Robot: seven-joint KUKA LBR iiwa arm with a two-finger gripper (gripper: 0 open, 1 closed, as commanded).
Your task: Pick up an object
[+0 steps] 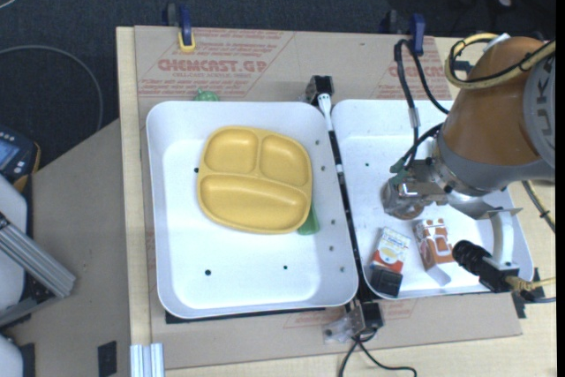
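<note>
Camera view: gripper (404, 197), grip state indiscernible, over right bin (371, 137); orange packet (389, 250) lies just nearward, long axis pointing toward the near rim

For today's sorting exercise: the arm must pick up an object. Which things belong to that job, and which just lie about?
Job, likely: gripper, packet, brown block beside it.
Lying about: yellow plate, green scrap, blue clamp.
</note>
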